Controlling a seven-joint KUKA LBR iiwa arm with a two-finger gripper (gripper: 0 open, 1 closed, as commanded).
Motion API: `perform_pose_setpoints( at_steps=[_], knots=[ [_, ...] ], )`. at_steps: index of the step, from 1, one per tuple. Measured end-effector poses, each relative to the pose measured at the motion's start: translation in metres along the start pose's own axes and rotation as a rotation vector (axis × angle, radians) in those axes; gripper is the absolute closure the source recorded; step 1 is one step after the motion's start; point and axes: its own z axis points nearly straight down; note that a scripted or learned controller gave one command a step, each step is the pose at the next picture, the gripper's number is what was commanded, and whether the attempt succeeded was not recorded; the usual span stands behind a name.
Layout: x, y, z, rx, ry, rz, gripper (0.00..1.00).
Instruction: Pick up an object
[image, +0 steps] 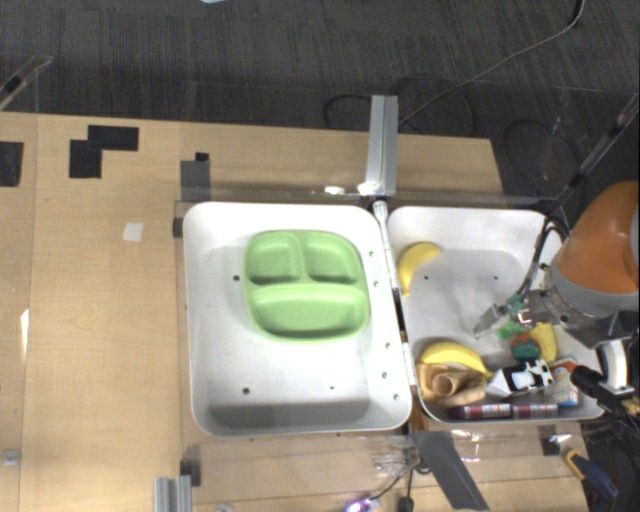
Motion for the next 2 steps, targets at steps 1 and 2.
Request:
perform_pose_setpoints(
  at_steps=[1,2],
  knots=[
    [-0.002,0.002,-0.012,-0.006,-0.006,0.001,1.0],
    [0.06,0.02,-0.122,0.019,0.006,-0.147,1.0]
  ],
)
